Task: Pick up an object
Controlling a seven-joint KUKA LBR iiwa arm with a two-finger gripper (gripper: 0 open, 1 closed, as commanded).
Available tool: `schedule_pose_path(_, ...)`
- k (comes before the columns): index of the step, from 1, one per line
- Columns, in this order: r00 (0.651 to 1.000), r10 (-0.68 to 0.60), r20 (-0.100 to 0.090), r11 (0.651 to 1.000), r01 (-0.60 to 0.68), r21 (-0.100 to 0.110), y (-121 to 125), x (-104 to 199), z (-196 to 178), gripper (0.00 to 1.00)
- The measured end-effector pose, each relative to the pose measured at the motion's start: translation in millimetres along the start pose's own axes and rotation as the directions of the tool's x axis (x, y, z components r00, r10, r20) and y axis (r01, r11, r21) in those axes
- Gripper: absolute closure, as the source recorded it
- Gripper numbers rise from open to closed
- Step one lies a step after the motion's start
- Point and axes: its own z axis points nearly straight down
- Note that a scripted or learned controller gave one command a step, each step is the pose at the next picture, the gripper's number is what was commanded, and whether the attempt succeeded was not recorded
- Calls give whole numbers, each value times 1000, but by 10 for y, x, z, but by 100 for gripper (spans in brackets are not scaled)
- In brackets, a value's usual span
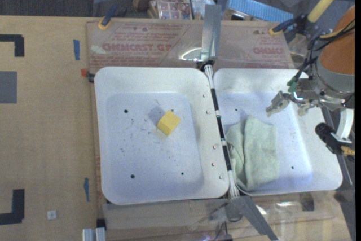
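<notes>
On surface: two bins. Left bin [113, 99] has one yellow block [168, 122]; right bin [304, 163] one green cloth [256, 149]. Hand [282, 100] at 3 o'clock, grip state unclear.

I see two candidates for picking. A small yellow block [168, 122] sits in my left bin [113, 93], a little above and left of its middle, turned so one corner points down the view; it rests flat on the bin floor, well apart from every wall. In the right bin [316, 172] a pale green cloth [256, 150] lies crumpled and loosely folded, its left edge against the wall next to the divider between bins.
</notes>
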Motion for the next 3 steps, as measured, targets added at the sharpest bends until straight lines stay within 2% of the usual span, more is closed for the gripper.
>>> schedule_pose_path(1, 991, -136, 3, 991, 136, -4, -71, -128, -827, 0)
schedule_pose_path(2, 981, 193, 1, 981, -193, 0, -706, -776, 262, 0)
schedule_pose_path(3, 997, -77, -1, 997, 77, 1, -789, -164, 267, 0)
